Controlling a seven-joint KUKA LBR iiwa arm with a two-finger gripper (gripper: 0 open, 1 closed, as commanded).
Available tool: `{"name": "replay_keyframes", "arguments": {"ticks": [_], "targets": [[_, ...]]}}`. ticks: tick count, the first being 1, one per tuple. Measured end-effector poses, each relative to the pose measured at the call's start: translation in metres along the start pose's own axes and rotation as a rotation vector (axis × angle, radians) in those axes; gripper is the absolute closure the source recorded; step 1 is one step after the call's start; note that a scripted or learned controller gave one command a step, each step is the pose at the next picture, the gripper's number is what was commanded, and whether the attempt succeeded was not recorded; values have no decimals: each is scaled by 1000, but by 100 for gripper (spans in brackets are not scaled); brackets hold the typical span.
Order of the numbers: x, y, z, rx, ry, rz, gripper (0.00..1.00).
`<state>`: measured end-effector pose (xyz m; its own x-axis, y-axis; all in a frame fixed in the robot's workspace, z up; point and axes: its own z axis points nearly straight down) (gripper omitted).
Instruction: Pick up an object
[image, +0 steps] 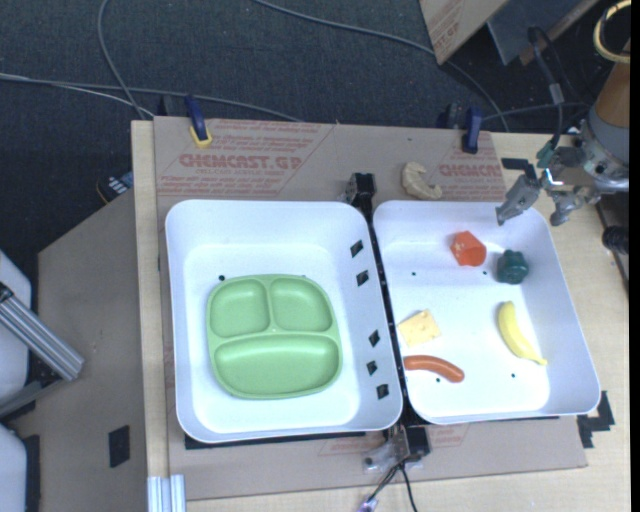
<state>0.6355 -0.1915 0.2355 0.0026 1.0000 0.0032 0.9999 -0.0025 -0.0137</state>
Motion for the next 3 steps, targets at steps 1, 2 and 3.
{"name": "replay_keyframes", "arguments": {"ticks": [1, 2, 3], "targets": [[1, 3, -8, -14, -3, -3, 0], [3, 5, 34, -9, -2, -4, 0], [-3, 13, 88, -7, -1, -3, 0]]}}
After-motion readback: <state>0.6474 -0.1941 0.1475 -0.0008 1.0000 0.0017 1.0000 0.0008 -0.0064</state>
